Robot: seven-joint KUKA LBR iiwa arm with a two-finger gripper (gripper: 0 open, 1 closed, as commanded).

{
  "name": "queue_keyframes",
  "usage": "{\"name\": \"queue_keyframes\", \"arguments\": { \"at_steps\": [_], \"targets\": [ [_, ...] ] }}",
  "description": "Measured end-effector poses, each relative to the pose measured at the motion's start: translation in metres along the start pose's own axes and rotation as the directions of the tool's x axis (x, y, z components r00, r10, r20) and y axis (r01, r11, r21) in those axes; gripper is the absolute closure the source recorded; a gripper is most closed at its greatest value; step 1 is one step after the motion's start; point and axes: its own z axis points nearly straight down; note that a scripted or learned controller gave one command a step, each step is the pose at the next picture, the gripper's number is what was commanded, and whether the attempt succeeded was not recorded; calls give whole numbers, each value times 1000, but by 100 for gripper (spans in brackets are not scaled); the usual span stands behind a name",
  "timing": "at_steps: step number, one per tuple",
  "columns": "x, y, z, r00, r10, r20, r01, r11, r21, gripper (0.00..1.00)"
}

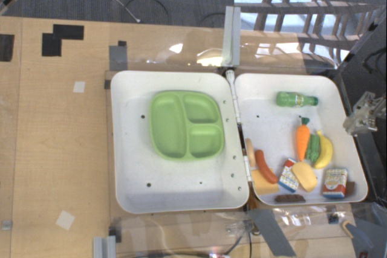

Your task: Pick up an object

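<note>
Hovering at the right bin's (338, 84) edge, my gripper (364, 113), grip unreadable, is eyeing the banana (325, 151) lying lengthwise just down-left.

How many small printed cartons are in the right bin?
2: one small red-and-white printed carton lies beside the yellow block near the bin's front; another red-topped printed carton sits in the front right corner.

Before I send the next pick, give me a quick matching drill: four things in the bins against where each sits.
Things:
1. green divided plate
2. green bottle
3. carrot
4. juice carton

Places:
A. right bin, far end
B. left bin, middle
C. right bin, near right corner
D. right bin, middle, beside the banana

Pairs: 1-B, 2-A, 3-D, 4-C
</note>
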Motion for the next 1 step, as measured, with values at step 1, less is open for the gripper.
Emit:
{"name": "queue_keyframes", "arguments": {
  "at_steps": [1],
  "targets": [
    [17, -6, 18, 938, 347, -13, -347, 938, 4, 100]
  ]
}}
